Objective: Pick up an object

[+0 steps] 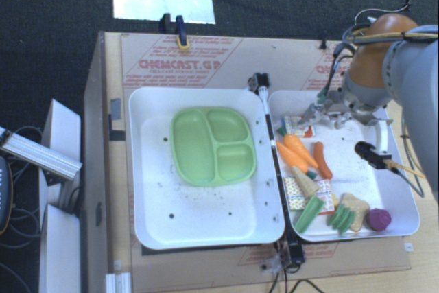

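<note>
My gripper [328,114] sits low over the far end of the right bin [405,216], and I cannot tell from this slant how it is set. Nothing shows in it. The nearest targets, 2 carrots [296,151], lie just toward me and a little left of it, side by side, long axes running diagonally from the far left to the near right. A thinner orange stick [322,160] lies just right of them. Farther toward me sit green beans [309,213], a cracker [351,206] and a purple ball [378,219]. I judge the carrots the shortest reach. The bin floor is flat white plastic, crowded here, with the divider wall close on the left. The left bin [147,216] holds a green tray [212,145].
</note>
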{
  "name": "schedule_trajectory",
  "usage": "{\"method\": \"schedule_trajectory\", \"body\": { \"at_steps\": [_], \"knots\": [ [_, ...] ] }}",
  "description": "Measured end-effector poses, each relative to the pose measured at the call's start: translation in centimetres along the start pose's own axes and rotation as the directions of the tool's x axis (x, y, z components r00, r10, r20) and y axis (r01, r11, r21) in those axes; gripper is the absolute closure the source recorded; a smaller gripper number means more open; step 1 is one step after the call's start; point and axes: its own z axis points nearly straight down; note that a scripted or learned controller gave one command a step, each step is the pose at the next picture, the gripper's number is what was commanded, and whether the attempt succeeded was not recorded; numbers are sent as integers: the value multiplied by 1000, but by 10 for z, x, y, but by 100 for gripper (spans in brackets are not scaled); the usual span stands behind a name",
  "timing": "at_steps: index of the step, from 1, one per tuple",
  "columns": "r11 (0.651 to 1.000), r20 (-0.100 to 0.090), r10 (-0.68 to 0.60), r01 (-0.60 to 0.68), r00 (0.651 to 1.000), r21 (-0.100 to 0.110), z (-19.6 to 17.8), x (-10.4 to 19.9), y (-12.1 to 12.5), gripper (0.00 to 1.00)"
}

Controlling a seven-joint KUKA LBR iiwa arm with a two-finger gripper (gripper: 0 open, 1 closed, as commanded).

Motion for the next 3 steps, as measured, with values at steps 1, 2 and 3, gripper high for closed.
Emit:
{"method": "schedule_trajectory", "body": {
  "at_steps": [1, 2, 3],
  "knots": [
    [1000, -1, -1, 1, 1000, 10, 5, 53, 22, 0],
    [1000, 0, 3, -3, 1000, 14, 6, 35, -44, 0],
    [1000, 0, 2, -2, 1000, 10, -5, 36, -43, 100]
  ]
}}
